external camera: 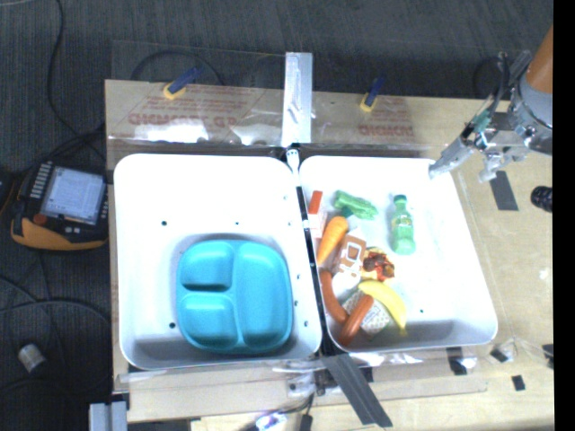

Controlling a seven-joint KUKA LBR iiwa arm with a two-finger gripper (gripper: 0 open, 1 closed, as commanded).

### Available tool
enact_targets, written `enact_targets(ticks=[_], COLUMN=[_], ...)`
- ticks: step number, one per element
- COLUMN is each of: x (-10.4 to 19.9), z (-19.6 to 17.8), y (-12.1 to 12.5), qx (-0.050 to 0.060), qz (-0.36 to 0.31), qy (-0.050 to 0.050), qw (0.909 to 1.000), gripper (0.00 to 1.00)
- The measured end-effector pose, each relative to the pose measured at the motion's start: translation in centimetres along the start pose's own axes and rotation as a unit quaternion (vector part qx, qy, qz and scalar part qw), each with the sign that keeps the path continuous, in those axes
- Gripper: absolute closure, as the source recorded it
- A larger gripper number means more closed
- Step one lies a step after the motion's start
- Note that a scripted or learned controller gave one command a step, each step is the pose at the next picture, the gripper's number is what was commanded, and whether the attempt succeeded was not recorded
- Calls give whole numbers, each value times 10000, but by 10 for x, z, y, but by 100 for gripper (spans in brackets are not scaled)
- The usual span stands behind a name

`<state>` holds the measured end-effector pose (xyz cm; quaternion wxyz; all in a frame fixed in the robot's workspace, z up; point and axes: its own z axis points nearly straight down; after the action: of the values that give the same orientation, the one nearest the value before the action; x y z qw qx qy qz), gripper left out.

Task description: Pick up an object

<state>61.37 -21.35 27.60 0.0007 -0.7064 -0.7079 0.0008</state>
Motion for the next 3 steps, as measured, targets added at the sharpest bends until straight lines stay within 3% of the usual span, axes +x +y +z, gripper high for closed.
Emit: enact_targets(ticks=[1, 2, 3], x=[24, 14, 15], z=[81, 182, 173], y=[14, 12, 12], qx=[2, -7, -1], qz=[-868, -763, -768], qy=[-7, -17, -14], qw=[9962, 9971, 9970], gripper=[0, 0, 100])
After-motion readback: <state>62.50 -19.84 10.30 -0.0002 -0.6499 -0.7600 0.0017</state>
